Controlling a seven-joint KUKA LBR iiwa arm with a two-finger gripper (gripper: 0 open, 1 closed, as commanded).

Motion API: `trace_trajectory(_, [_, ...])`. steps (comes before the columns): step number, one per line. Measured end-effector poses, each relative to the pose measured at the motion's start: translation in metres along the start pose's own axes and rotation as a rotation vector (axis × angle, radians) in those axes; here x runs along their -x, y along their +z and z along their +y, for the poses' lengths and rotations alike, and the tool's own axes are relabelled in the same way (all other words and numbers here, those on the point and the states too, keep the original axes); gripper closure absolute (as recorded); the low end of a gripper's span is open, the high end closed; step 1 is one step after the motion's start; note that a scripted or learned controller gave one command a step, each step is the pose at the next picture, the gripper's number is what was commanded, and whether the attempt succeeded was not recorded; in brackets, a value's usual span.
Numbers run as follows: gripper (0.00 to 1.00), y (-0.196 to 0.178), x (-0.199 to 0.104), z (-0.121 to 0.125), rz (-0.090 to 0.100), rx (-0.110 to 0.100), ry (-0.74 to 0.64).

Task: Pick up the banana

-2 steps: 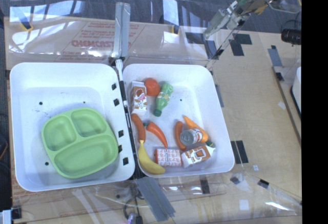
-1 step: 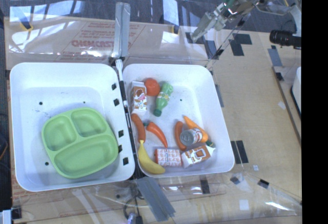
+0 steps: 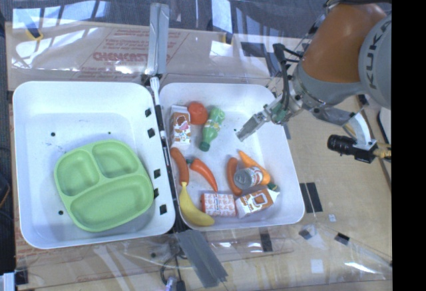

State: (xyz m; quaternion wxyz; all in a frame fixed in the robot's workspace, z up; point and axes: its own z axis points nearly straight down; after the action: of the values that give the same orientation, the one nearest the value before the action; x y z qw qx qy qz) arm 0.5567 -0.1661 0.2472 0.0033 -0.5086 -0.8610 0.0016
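Observation:
The yellow banana (image 3: 192, 209) lies curved in the near left corner of the right bin (image 3: 290, 184), against the bin's left wall and touching a small red-and-white packet (image 3: 218, 203). My gripper (image 3: 249, 128) hangs over the middle right of the same bin, pointing down and left. It sits well up and to the right of the banana, above bare bin floor. Nothing is seen in its grasp.
The right bin also holds a milk carton (image 3: 180, 126), a tomato (image 3: 197, 112), a green bottle (image 3: 210, 128), a sausage (image 3: 178, 163), a chili (image 3: 204, 174), a can (image 3: 243, 178) and a small box (image 3: 257, 201). A green divided plate (image 3: 103, 183) lies in the left bin (image 3: 33, 110).

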Motion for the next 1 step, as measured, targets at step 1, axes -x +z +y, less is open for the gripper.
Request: trace_trajectory(1, [0.0,0.1391,-0.0831,-0.0467,0.003,-0.001,0.013])
